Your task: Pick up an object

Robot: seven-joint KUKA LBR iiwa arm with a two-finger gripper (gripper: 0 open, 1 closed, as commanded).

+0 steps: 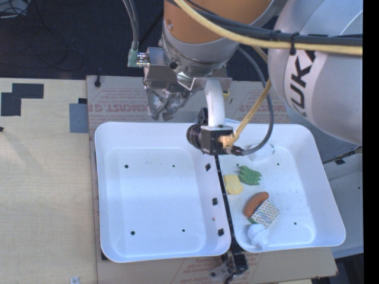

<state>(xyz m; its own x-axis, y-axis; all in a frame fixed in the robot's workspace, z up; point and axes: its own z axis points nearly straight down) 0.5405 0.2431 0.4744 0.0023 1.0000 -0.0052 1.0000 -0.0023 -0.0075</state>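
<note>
Overhead, dark floor with cables behind a tan bench (41,176). Two white bins on cardboard (118,102): left bin (109,200) just below the fingers (161,108), right bin (323,182) off to their right. Gripper (166,112) above the far rim, fingers drawn together on nothing. Well right and nearer the camera: checkered packet (266,214), brown sausage (256,202), green toy (250,174), yellow piece (233,185).

We see five small objects clustered in the right bin (308,158) near its left wall: a green leafy piece (250,174), a pale yellow piece (233,185), a brown sausage (256,203), a checkered packet (265,213), and a white lump (258,235).
</note>
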